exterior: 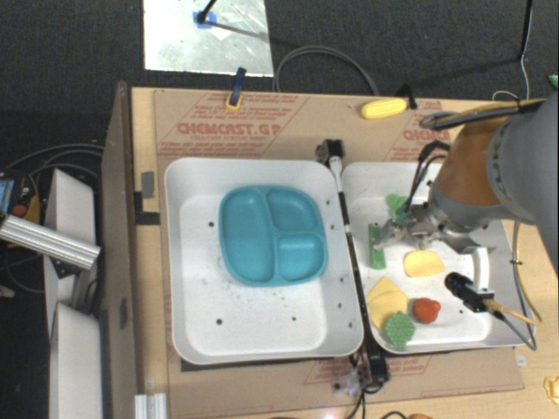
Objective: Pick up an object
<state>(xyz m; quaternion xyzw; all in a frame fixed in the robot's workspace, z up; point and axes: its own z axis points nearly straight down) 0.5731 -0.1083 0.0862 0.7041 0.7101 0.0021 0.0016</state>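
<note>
My gripper [390,234] hangs low over the left part of the right bin [498,334], with the grey arm and its orange band [463,160] reaching in from the right. A green stick [377,250] stands just below and left of the gripper, touching or nearly touching it. Just above the gripper lies a small green piece [397,204]. A pale yellow lump [424,263] lies to the gripper's lower right. Nearer the front lie a yellow wedge [385,298], a bumpy green ball [399,327] and a red piece [426,310].
The left bin [196,321] holds a blue divided plate [272,236]. A black-topped divider [345,234] separates the bins. On the cardboard behind the bins lie a yellow object [383,107] and a yellow and blue clip [236,90].
</note>
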